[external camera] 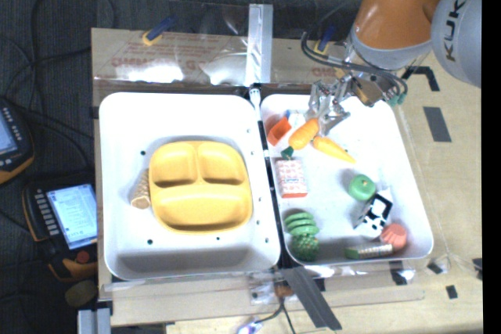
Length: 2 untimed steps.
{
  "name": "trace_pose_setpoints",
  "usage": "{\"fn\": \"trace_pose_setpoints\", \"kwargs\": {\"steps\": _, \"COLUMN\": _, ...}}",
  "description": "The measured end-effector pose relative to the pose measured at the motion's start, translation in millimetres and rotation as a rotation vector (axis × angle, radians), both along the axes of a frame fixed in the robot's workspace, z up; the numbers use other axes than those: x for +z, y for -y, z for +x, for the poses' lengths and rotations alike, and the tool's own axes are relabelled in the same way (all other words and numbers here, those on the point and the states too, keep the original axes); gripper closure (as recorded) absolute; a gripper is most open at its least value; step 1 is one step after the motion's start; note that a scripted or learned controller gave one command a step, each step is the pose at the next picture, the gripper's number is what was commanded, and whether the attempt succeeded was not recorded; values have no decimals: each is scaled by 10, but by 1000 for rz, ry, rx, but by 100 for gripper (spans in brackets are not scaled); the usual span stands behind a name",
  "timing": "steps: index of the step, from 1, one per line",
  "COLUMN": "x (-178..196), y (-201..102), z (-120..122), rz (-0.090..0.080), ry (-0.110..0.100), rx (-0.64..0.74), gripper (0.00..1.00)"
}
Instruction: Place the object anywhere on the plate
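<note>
We see the gripper (327, 107) at the upper middle of the right bin (407, 160), hanging over an orange carrot-like piece (304, 134); whether the jaws are apart or clamped on it we cannot tell (metal parts blur together there). The yellow plate (200, 185), split into three compartments, sits centre of the left bin (125, 121), well apart from the gripper, with a tan cone (141, 190) touching its left edge. Crowding the carrot piece: a red-orange item (276, 128) just left, a yellow-orange carrot (335, 149) just right, a small red-and-white box (291, 177) below. Further down-right we see a green apple (362, 187), a black-and-white toy (376, 213), a pinkish piece (395, 235), and green ridged vegetables (302, 233) at bottom left of that bin.
</note>
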<state>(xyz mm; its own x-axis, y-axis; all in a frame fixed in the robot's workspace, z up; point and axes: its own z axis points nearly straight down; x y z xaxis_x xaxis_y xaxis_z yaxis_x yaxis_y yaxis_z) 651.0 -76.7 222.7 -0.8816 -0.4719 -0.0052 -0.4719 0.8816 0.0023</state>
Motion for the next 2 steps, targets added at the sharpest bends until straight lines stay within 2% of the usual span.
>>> {"fn": "trace_pose_setpoints", "kwargs": {"steps": 1, "x": -389, "y": -722, "z": -334, "rz": -3, "ry": -1, "rx": 136, "gripper": 100}}
{"fn": "trace_pose_setpoints", "kwargs": {"steps": 2, "x": 95, "y": -1501, "z": -927, "rz": -2, "ry": -1, "rx": 97, "gripper": 100}}
